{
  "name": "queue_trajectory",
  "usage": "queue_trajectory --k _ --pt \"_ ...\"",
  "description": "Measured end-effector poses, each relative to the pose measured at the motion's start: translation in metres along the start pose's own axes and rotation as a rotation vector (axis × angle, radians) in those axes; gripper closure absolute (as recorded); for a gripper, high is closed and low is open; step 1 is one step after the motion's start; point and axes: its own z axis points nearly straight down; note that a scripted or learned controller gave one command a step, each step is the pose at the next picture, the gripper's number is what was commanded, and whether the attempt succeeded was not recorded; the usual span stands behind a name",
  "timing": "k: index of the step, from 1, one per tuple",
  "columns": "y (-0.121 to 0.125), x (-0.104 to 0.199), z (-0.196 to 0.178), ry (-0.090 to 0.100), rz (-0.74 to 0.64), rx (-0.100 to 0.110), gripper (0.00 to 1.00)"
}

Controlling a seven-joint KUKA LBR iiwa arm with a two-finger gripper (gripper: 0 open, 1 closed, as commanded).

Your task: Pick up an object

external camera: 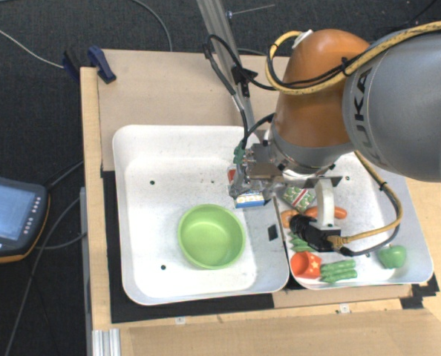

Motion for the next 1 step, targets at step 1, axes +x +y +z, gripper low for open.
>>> queue_trajectory --k 1 --pt "0.0007 -0.0024 0.0 -0.001 0.005 -0.001 0.0"
